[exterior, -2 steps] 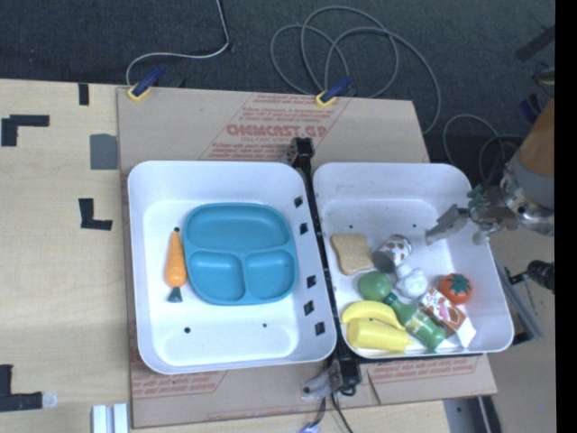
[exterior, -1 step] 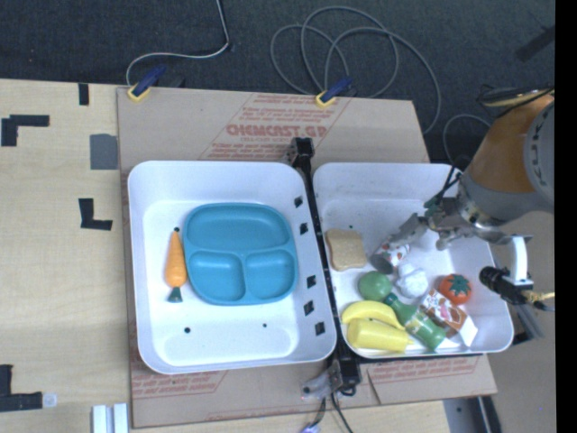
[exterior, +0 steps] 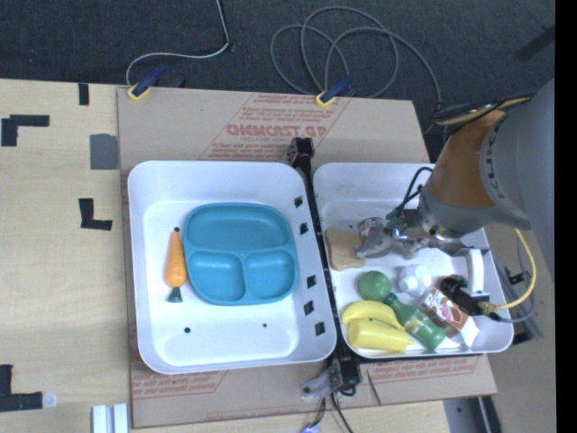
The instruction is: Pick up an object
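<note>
My gripper is low in the right bin, reaching in from the right beneath the orange-banded wrist. It hangs just right of a flat tan piece and above a green ball. A white lump lies just below and right of it. Along the bin's near side lie a yellow banana, a second yellow piece, a green bottle and a brown-red packet. I see nothing held.
The left bin holds a blue divided plate with an orange carrot beside it on the left. A black divider runs between the bins. Cables loop on the dark floor behind the cardboard.
</note>
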### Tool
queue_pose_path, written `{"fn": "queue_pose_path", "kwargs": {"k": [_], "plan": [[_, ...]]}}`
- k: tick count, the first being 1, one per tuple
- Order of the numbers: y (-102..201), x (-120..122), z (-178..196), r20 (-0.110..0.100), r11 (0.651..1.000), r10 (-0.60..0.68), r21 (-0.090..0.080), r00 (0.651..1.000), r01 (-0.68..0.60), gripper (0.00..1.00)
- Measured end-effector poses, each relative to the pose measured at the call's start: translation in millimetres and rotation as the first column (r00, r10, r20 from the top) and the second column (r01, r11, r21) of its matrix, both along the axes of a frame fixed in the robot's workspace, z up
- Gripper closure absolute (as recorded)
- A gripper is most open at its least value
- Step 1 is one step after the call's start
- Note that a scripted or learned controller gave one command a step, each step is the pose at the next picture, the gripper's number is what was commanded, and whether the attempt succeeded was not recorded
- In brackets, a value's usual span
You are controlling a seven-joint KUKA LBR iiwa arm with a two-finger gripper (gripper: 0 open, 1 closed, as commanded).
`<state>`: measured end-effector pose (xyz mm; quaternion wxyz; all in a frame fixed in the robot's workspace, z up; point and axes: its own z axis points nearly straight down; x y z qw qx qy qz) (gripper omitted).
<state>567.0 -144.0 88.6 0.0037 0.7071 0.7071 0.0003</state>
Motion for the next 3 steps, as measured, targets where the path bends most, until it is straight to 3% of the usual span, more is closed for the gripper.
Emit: {"fn": "queue_pose_path", "kwargs": {"k": [1,2,3], "plan": [[35,39,0,0.003,1.000,0.002,0.003,1.000,-0.002,0.00],[30,41,13,0.014,1.000,-0.003,-0.006,1.000,0.003,1.00],[88,15,96,-0.005,1.000,0.003,0.005,1.000,-0.003,1.00]]}}
